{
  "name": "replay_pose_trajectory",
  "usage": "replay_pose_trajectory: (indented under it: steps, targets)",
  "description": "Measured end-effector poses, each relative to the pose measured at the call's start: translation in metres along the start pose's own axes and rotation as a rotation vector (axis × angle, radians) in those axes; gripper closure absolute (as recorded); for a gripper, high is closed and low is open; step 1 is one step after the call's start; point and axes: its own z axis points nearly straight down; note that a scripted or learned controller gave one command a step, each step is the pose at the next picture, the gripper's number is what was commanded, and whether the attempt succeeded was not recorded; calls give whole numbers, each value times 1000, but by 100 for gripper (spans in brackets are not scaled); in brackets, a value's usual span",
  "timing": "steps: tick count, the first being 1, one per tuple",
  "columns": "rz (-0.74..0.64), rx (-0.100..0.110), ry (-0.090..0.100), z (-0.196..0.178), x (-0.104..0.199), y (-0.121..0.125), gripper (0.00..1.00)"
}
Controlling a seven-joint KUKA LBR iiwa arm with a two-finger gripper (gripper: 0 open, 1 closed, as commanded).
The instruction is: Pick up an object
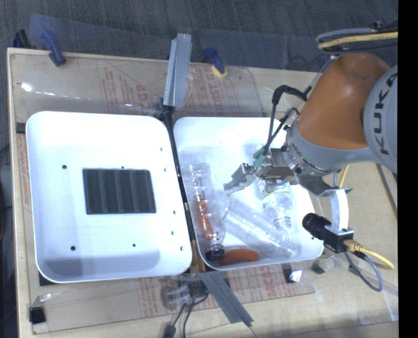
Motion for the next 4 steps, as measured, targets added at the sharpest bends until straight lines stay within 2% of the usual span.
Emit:
replay_pose_trajectory:
  steps: [1, 2, 3, 4]
  targets:
    - [126, -1, -1, 66, -78, 34, 0]
    - [122, -2, -1, 77, -84, 78, 0]
    - [246, -8, -1, 127, -21, 41, 0]
    - [124, 0, 2, 119, -63, 17, 0]
